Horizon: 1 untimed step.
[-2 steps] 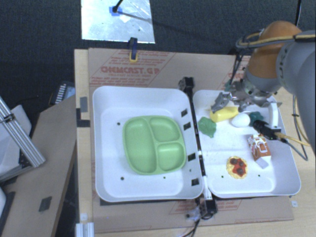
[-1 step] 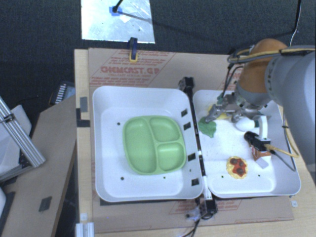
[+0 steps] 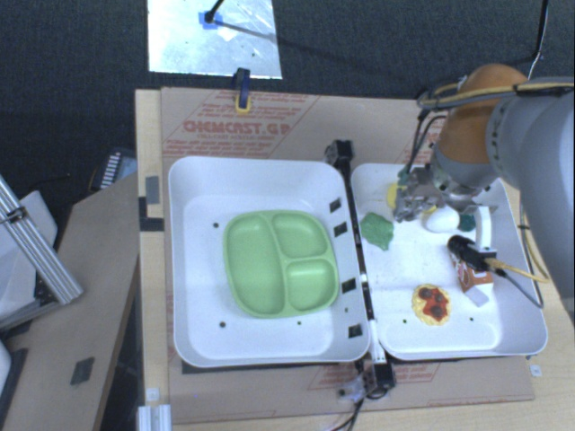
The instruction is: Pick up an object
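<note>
Worktop (image 3: 225,119), two white bins.
Left bin (image 3: 193,196): one green divided plate (image 3: 278,263).
Right bin (image 3: 512,326): green leafy piece (image 3: 377,232) by the left wall; yellow piece (image 3: 393,194), partly hidden, and white rounded piece (image 3: 440,220) at the far side; yellow disc with red spots (image 3: 432,303) nearer.
Gripper (image 3: 413,206): low between the yellow and white pieces; open or closed cannot be told.

Single fixed cam sat high above the surface (image 3: 269,115), looking down at a slant from the near side. Mid-range: left bin (image 3: 193,241) and right bin (image 3: 395,321) both fully framed, arm (image 3: 539,142) at frame right.
</note>
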Tool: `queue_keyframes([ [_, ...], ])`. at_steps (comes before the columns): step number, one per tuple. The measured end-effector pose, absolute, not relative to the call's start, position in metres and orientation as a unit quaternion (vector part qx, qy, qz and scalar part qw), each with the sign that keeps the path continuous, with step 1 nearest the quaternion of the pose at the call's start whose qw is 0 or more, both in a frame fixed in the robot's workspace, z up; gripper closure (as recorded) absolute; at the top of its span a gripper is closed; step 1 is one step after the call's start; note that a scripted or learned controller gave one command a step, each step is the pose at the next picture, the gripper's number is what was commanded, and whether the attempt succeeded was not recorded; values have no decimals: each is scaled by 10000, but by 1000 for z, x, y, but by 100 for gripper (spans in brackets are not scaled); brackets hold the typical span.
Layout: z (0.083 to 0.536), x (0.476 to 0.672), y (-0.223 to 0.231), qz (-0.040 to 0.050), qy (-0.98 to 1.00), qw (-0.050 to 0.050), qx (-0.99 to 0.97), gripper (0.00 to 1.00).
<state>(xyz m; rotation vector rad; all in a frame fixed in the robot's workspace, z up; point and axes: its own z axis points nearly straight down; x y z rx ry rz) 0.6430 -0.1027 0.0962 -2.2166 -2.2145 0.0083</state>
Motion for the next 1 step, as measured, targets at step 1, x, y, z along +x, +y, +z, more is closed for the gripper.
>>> queue_keyframes([
  [1, 160, 650, -102, -27, -7085, -35, -7057, 100],
])
